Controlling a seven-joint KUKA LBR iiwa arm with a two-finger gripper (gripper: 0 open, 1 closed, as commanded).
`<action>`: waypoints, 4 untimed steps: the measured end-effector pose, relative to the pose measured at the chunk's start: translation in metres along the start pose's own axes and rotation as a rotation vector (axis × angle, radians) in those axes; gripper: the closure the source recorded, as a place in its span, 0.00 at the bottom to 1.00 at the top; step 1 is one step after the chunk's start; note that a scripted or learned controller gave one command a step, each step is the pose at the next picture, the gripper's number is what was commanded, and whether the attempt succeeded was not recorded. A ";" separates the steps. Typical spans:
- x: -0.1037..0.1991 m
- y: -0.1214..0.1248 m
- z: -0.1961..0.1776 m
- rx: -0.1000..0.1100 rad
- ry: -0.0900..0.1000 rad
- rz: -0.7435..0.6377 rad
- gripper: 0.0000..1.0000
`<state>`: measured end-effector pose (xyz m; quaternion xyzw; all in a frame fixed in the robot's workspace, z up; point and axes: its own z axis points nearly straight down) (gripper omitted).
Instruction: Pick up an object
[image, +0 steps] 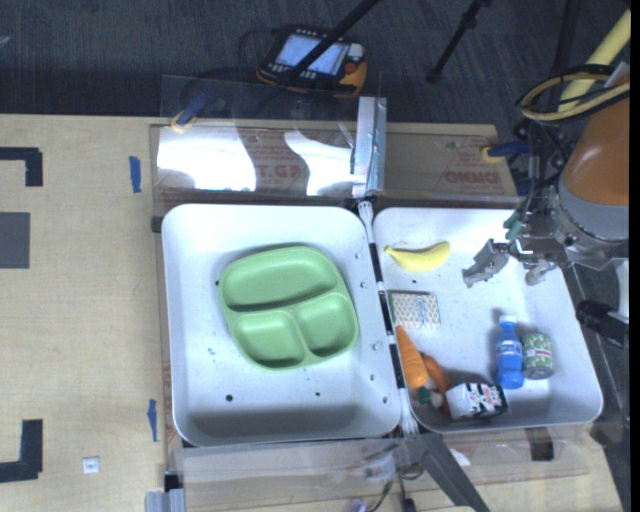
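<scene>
We see arm (598, 170) entering from right, wrist bent low over right bin (575, 310). Left bin (190, 300) carries green divided tray (288, 305). No label readable to us. Claw (487, 264) hangs above bare bin floor, just right of banana (419, 255); fingers look parted, gripping nothing. Carrot (411, 362), blue bottle (509, 352), green can (538, 354) lie nearer front.

Wooden bench (80, 330), two white bins side by side, left bin (190, 250), right bin (575, 375)
</scene>
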<state>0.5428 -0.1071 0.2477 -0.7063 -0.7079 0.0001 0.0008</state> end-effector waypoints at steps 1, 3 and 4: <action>-0.084 -0.011 0.095 -0.002 -0.001 -0.118 0.00; -0.069 -0.047 0.151 -0.011 -0.003 -0.034 1.00; 0.013 -0.015 0.064 -0.002 -0.001 -0.011 1.00</action>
